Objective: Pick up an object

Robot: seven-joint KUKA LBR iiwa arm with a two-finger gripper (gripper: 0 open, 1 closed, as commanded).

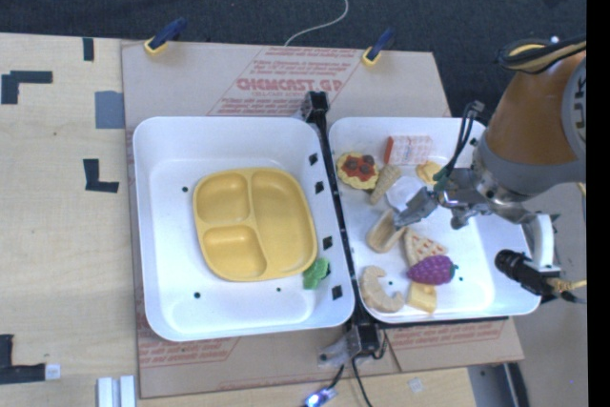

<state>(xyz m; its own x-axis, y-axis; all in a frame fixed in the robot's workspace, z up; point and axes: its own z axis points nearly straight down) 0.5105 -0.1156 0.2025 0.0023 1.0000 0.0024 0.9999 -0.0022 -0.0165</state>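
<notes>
The right bin [474, 293] holds several toy foods: a small pizza [359, 169], a pink-and-white block [410, 149], a tan bread roll [384, 233], a waffle wedge [422, 246], purple grapes [432, 270], a bitten cookie [379, 289] and a yellow cheese piece [422, 298]. My gripper [438, 211] hovers over the middle of this bin, just above the waffle wedge and right of the bread roll. Its grey fingers [413, 208] stand apart, open, with nothing between them.
The left bin [167, 205] bears a yellow divided plate [254, 222] and a small green toy [315, 274] near its front right corner. A black divider [329, 195] runs between the bins. A small yellow piece [431, 172] lies near the wrist.
</notes>
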